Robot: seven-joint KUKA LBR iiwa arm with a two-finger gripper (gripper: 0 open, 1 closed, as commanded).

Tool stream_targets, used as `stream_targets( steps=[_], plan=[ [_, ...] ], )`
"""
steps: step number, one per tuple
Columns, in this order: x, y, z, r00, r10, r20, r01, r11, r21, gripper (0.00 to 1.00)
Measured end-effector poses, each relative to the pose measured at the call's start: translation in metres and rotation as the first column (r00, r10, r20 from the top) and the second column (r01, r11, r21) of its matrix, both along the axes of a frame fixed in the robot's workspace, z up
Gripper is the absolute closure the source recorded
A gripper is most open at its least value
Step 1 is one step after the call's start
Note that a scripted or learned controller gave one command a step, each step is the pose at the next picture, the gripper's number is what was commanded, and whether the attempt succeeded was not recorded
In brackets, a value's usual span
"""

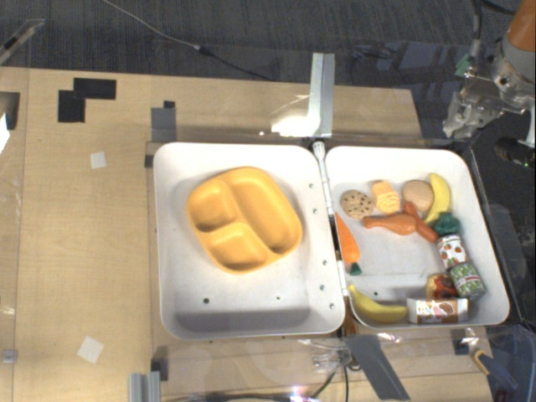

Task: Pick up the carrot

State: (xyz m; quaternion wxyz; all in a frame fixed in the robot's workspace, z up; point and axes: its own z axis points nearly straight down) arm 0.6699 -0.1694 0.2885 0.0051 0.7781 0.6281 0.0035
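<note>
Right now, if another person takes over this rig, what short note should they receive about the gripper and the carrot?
Gripper: up at the top right, outside the bins, holding nothing that can be seen; finger state unclear.
Orange toy carrot with green tip: lying in the right white bin, against its left wall, just above a yellow banana.
Done: nothing yet; the carrot is untouched.
Left: reach over, descend, grasp and lift it.
</note>
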Motion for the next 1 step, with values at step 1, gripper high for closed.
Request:
stream_targets(
  steps=[1],
  plan=[
    [-0.0019,0.0284,-0.1267,0.991,-0.135,-0.017,0.135,0.991,0.004,1.0]
  ],
)
